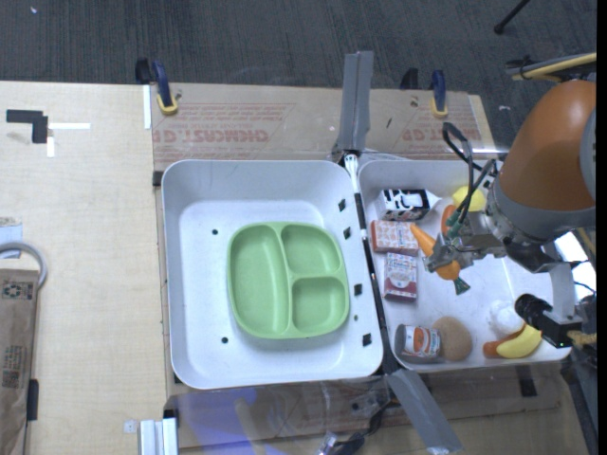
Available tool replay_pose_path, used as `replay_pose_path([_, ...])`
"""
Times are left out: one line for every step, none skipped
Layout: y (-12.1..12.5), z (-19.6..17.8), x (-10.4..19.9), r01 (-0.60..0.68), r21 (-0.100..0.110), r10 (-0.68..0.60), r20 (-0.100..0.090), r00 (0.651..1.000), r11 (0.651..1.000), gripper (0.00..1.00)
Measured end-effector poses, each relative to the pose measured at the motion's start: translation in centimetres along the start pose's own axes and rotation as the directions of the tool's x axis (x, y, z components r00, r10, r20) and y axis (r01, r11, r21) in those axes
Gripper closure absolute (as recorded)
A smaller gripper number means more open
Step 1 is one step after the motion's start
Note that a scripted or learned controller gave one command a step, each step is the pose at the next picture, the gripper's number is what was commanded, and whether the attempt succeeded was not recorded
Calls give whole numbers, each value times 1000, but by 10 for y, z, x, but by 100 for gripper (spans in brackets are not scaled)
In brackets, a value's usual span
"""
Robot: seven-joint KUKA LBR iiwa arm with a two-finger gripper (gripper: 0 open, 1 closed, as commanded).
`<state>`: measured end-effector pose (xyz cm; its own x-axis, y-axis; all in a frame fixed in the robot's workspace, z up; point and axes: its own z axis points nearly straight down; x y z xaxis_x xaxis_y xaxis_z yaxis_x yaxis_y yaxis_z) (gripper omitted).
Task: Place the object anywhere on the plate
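Note:
A light green divided plate [287,279] lies in the middle of the left white bin [190,254]. The arm comes in from the right, and my gripper [446,262] hangs low over the middle of the right bin [493,287]. It sits right at a cluster of orange toy food: a carrot-like piece [423,238] pokes out to its left and a small orange piece [459,282] shows just below it. Whether either piece is held cannot be made out.
The right bin also holds a black-and-white packet [406,200], two reddish packets [394,236] [401,277], a small can [418,341], a brown round item [454,337], a yellow fruit [466,197] and a banana [521,342]. A grey divider [357,112] runs between the bins.

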<state>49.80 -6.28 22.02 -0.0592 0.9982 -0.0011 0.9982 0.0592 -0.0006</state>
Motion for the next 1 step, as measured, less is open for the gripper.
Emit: replay_pose_path([53,15,-31,-68,3,68,0,998,998,100])
